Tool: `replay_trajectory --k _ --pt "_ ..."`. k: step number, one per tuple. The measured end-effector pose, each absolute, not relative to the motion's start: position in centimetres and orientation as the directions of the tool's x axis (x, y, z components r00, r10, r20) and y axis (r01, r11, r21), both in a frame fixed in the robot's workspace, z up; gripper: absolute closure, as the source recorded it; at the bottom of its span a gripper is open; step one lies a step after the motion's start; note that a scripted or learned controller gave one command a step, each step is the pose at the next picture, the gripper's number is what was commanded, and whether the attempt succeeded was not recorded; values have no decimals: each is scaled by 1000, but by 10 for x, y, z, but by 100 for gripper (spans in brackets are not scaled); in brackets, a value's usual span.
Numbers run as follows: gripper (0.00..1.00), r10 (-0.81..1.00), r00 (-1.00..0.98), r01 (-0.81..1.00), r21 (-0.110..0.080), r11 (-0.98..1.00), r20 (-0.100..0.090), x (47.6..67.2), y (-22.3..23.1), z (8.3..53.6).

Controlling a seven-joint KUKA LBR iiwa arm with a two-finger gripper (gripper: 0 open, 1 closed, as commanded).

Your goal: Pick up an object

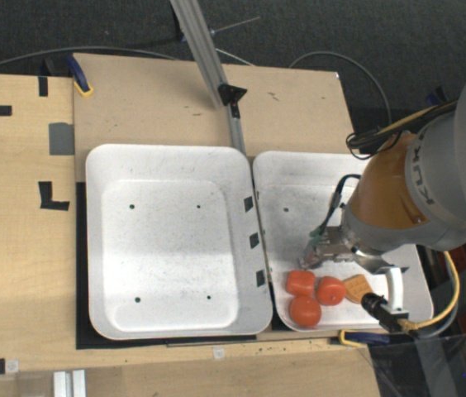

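Note:
Three red round objects lie in the right bin (299,184) near its front edge: one (301,283) at left, one (330,291) to its right, one (305,311) in front. A small tan block (356,287) lies just right of them. My gripper (322,255) hangs low over the bin, directly behind the red pieces and close above them. The arm's grey wrist and orange band (386,193) cover the bin's right side.
The left bin (167,238) sits beside the right one, sharing a middle rim. A slanted metal bar (204,44) reaches down from the top to the bins' back edge. A black cable and a yellow cable run near the right bin's front right corner.

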State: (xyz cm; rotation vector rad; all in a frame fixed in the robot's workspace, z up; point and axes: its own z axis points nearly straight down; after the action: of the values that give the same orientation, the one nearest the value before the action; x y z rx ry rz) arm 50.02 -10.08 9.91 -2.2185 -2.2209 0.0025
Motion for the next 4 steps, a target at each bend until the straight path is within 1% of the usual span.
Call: replay_trajectory --k 1,2,3,4 --pt "100 1000 -1 1000 3 1 -1 497 -105 160" --pt "100 1000 -2 1000 3 2 -1 499 -101 202" --pt "100 1000 -2 1000 5 2 -1 498 -96 264" --pt "100 1000 -7 1000 0 7 1 520 -44 267"
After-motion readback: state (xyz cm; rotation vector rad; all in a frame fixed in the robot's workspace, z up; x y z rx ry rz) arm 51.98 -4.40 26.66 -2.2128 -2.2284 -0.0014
